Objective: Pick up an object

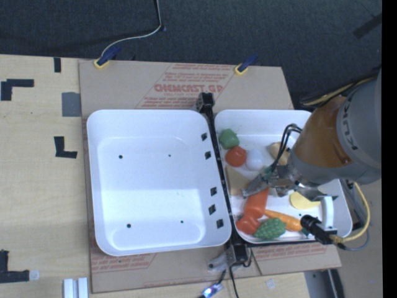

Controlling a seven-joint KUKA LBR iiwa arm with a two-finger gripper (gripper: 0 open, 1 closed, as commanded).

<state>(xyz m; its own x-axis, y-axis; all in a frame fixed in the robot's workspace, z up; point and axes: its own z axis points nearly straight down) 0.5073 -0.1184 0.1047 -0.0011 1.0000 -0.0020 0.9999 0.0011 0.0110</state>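
From my seat I see the arm (338,138) reaching in from the right over the right bin (298,118), its orange band just above the wrist. The gripper (255,187) hangs low over the middle of that bin, its dark metal fingers pointing toward the divider between the two bins. I cannot tell whether the claw is clenched or released, and I cannot make out anything caught in it. The things to pick all lie in the right bin: a green piece (227,138) near the upper left corner, a red ball (235,157) just below it, a white ball (254,159) beside the red one, an orange block (255,205) right under the gripper, a carrot (284,217) and a green bumpy piece (270,229) near the lower edge, and a yellow piece (301,200) partly hidden under the wrist. The left bin (99,166) sits alongside, touching the right one.
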